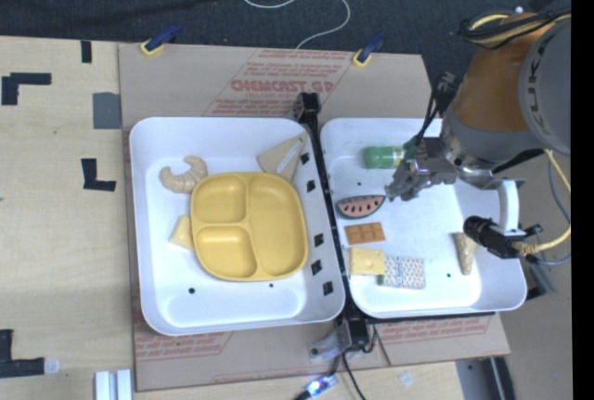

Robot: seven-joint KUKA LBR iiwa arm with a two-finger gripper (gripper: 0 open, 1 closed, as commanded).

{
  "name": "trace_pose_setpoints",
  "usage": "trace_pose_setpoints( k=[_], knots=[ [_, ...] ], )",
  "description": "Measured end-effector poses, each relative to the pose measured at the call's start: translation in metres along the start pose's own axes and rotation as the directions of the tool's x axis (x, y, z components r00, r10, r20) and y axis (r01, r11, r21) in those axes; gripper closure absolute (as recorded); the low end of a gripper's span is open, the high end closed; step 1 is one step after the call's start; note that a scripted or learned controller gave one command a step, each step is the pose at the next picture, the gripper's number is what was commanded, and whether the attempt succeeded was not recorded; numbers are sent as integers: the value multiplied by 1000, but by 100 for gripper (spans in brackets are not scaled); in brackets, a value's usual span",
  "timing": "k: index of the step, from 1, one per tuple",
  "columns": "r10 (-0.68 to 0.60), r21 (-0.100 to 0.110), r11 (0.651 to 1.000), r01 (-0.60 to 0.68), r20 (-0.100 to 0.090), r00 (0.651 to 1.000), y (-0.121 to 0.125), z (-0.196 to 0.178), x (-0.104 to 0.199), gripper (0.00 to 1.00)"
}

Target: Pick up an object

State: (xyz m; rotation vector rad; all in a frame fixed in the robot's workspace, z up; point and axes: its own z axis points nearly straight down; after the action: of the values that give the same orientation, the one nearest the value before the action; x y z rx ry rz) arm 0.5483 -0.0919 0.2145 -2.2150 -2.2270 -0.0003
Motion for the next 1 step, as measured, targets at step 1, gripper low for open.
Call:
trace_pose_setpoints(
  k=[1],
  knots=[
    [0, -4, 1000, 0, 1, 1000, 50, -20, 14, 100]
  ],
)
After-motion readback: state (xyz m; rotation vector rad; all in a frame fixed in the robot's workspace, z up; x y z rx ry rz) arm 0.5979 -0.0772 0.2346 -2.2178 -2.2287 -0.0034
